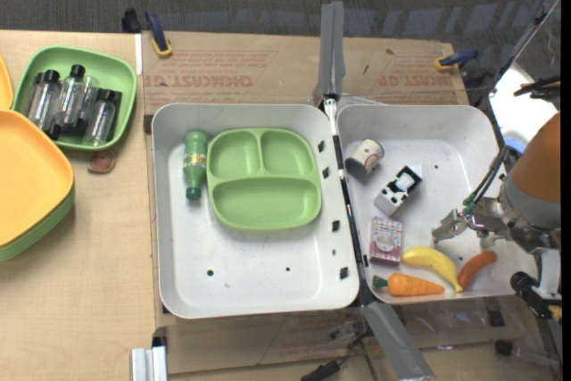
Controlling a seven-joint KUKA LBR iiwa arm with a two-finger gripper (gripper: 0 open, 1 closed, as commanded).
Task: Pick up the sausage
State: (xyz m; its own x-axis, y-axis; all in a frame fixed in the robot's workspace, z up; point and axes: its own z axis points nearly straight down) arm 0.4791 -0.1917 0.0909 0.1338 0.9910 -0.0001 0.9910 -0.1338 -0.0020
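The sausage [476,268], reddish-orange, lies tilted in the lower right of the right bin [446,125], just beside the right end of the yellow banana [432,262], with the carrot [412,285] below and left of them. The gripper [459,225] hangs just above and left of the sausage, nothing visibly between its parts; how wide it stands I cannot tell. In the left bin [259,285] sit a green divided plate [264,178] and a green bottle [194,162]
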